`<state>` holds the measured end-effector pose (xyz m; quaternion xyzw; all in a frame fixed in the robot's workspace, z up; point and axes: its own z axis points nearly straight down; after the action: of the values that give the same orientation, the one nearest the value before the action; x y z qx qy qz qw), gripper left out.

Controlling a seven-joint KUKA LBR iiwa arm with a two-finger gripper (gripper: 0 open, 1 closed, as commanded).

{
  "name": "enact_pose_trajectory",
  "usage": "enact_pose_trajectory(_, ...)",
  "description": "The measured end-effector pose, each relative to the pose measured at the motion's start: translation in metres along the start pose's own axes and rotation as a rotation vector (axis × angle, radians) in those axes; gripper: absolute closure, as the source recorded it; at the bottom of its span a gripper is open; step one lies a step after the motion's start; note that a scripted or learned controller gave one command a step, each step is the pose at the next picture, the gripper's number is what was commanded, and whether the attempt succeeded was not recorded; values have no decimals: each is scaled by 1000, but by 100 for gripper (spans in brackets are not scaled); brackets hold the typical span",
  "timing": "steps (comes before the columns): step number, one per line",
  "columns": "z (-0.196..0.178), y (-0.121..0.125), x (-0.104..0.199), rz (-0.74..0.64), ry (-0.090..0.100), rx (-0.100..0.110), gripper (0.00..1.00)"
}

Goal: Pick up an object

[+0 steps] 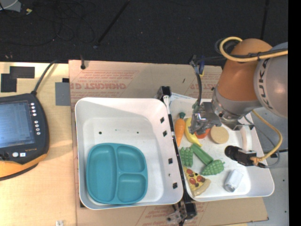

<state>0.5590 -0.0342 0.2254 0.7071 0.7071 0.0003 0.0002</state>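
A teal divided plate lies in the left bin. In the right bin, nearest first, lie a pizza slice toy, a silver can, green toy vegetables, a carrot and a tan disc. The gripper hangs low over a banana; whether its fingers are open cannot be told.

bins: glossy white plastic | tray: smooth teal plastic | bench: matt cardboard
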Motion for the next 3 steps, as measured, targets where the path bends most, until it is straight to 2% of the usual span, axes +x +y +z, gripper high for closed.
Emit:
enact_pose_trajectory(1, 2, -1, 0, 0, 0, 4, 0)
enact_pose_trajectory(2, -50, 12, -87, 7, -5, -2, 0)
enact_pose_trajectory(3, -3, -15, -101, 2, 1, 9, 0)
